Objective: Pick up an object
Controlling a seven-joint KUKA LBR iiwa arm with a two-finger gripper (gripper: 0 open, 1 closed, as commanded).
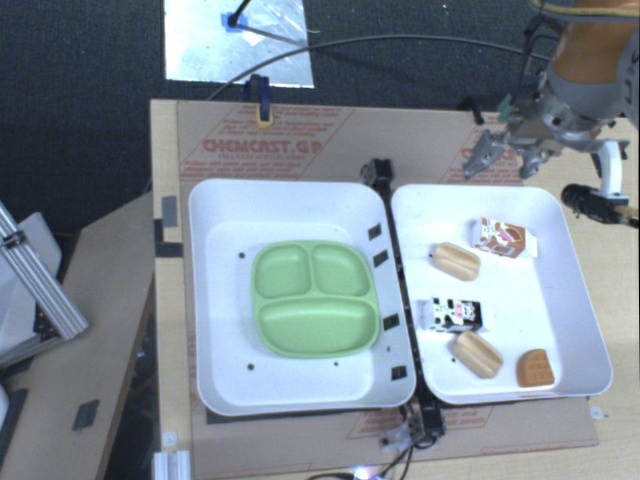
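The fingers (507, 158) hang above the far edge of the right bin (570, 298), and they look spread apart with nothing between them. They sit up near that bin's back rim, out over the brown surface (300, 143). The things to pick all lie nearer the camera than the fingers, down inside the right bin. The closest one is a small red and white packet (500, 237), just in front of the fingers. A tan bread roll (455, 261) lies a bit further on, with its long side running across the bin. Past that are a black and white carton (457, 314), a second roll (475, 354) and a small orange cookie (535, 368) (these are well apart from the fingers). The left bin (230, 228) holds a green tray (315, 298). I think the arm must come forward and down to reach the packet first.
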